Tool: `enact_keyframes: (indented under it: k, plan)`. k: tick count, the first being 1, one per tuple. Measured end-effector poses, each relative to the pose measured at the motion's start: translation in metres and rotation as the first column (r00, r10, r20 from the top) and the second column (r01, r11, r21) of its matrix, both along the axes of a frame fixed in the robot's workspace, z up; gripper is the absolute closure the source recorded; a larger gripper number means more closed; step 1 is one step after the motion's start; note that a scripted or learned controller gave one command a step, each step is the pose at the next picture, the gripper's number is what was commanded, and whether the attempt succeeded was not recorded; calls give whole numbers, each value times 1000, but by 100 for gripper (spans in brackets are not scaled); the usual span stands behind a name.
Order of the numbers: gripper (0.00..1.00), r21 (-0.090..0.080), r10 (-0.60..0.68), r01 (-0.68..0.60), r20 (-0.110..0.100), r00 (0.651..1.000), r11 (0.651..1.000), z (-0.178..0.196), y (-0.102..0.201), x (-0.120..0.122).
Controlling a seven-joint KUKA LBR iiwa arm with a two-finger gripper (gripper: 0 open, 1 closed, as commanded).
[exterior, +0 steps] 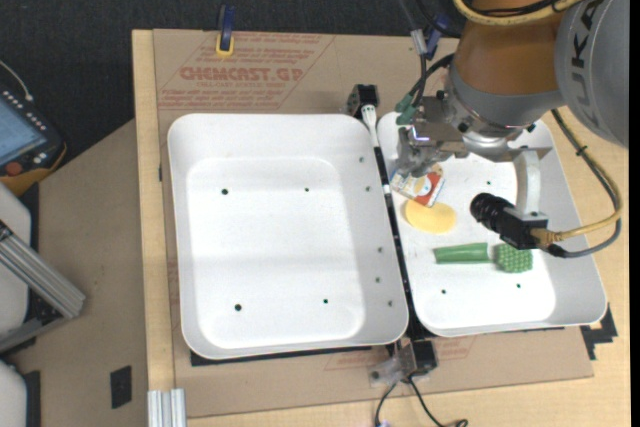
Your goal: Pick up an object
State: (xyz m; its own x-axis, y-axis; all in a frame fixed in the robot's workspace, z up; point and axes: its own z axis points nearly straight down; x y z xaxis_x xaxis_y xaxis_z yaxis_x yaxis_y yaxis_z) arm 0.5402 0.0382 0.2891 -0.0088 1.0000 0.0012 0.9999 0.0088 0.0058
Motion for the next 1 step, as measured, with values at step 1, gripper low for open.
enact_keyframes:
  k: [1]
  plan:
    - [100,-3,-14,14,3,1000,1000,72,-57,-14]
